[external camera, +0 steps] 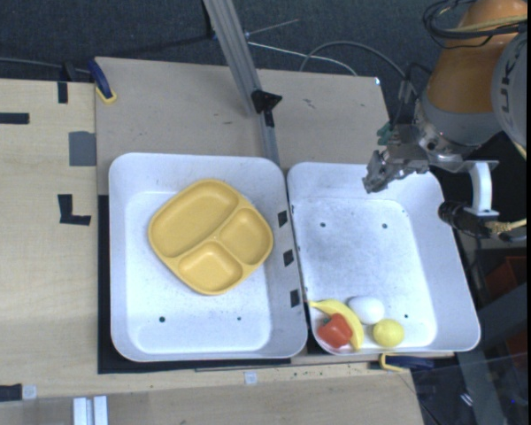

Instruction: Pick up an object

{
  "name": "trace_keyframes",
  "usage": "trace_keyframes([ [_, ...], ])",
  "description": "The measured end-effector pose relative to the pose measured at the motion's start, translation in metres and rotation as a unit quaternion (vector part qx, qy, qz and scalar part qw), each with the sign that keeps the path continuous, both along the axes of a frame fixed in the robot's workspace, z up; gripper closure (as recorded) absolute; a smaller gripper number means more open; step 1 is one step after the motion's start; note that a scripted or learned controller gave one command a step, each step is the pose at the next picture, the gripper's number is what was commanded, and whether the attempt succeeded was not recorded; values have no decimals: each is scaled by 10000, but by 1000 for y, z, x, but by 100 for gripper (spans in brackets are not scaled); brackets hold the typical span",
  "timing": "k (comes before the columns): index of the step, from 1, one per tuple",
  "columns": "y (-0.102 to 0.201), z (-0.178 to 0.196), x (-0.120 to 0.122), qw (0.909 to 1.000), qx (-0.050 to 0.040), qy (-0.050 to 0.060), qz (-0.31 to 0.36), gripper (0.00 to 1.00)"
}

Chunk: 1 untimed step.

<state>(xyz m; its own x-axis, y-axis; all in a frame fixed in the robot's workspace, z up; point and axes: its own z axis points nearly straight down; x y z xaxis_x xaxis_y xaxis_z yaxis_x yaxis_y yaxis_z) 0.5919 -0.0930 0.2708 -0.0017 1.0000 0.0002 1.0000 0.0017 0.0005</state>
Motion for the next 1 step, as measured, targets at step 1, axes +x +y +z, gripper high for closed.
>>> trace_keyframes([
  [1, 46, -10, 3, 10000, 0, 11, 17, 100],
])
